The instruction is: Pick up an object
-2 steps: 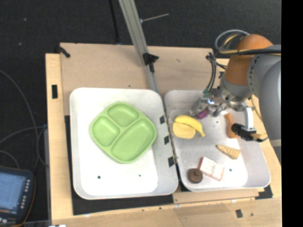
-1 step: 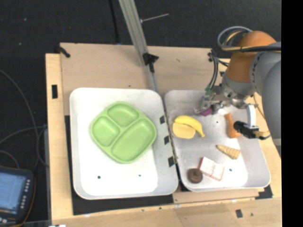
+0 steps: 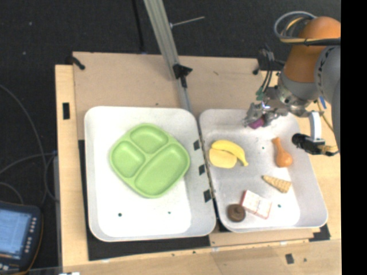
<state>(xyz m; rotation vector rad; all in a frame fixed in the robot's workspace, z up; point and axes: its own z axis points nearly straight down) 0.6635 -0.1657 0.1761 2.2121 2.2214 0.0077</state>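
Observation:
My gripper hangs over the far edge of the right bin, with a small purple thing seen at its tip. Whether that thing is between the fingers I cannot tell. In the right bin lie a yellow banana, an orange carrot-like piece, a tan cone, a red and white box and a brown round piece. The banana lies left of and nearer than the gripper.
The left bin holds a green divided plate. A slanted metal pole rises behind the bins. A black bracket of the arm overhangs the right bin's right side. A screen sits at bottom left.

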